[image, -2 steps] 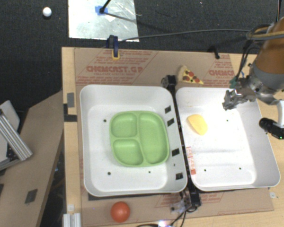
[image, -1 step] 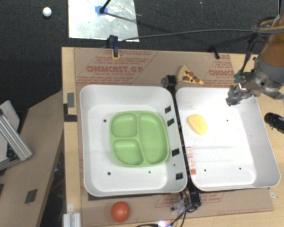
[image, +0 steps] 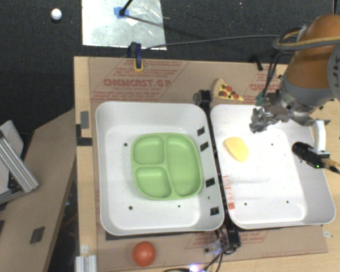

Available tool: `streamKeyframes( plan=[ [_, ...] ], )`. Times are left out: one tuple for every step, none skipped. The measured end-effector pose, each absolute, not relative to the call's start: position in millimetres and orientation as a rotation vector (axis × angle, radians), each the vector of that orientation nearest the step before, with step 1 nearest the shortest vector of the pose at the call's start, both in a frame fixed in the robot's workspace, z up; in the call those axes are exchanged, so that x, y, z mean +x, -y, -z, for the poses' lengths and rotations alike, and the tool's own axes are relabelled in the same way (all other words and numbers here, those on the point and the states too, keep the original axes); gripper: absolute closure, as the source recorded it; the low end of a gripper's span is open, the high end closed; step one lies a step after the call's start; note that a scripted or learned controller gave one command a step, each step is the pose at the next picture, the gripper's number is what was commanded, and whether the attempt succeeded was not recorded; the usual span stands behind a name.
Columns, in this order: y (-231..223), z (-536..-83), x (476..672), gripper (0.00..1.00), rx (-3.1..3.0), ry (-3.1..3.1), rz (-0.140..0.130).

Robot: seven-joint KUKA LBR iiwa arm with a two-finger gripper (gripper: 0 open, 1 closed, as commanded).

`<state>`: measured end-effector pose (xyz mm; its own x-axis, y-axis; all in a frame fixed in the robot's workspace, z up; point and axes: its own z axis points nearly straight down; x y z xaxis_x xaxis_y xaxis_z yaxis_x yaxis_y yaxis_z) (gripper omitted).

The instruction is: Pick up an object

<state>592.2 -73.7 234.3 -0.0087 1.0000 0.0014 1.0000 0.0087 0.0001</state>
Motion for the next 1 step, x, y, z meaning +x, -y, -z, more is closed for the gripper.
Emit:
streamKeyframes(
  plan=[
    [10.9, -232.3, 580.5, 1.0, -2.209, 2.232, 0.003]
  ],
)
